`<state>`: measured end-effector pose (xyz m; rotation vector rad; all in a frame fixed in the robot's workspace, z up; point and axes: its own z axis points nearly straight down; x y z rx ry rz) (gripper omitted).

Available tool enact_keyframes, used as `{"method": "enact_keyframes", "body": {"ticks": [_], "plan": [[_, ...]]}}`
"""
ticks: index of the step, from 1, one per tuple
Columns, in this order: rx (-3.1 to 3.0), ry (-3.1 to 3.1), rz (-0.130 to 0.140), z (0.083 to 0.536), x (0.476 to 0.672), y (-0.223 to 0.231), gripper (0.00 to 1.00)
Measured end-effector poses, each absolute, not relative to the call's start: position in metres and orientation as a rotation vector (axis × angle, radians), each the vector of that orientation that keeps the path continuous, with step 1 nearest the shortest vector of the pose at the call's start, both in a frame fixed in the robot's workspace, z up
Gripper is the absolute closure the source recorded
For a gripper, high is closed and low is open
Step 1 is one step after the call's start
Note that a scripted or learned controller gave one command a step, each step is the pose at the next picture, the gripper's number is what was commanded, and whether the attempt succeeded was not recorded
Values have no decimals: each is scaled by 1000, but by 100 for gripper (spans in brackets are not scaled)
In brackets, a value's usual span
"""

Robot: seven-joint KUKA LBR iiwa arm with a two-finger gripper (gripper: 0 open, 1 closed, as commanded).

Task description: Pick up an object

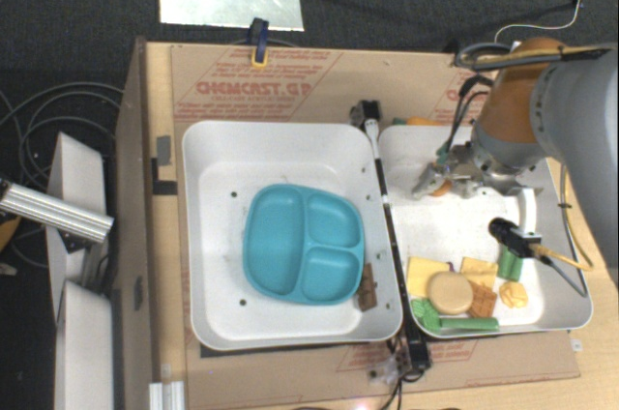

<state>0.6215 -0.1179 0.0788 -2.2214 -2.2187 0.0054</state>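
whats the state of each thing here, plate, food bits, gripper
blue plate: right way up, flat in the left bin
brown piece: lying at the plate's rim, by the bin's wall
yellow slice: flat in the right bin, partly covered
round tan piece: resting on the yellow slice
green strip: lying along the near wall
gripper: down in the right bin beside an orange piece, grasp unclear

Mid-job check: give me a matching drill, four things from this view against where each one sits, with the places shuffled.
Things:
1. blue divided plate
2. round tan bun
3. gripper
4. brown piece

Places:
A. over the upper part of the right bin
B. at the lower right edge of the left bin
C. middle of the left bin
D. near the right bin's lower edge

Pairs: 1-C, 2-D, 3-A, 4-B.
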Motion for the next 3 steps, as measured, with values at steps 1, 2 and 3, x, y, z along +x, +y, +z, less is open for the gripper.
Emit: {"method": "enact_keyframes", "body": {"ticks": [1,2,3], "plan": [[-2219,-2232,-6,86,664,-119,0],[-2216,-2228,-1,85,656,-106,0],[-2217,-2232,-4,96,657,-107,100]]}}
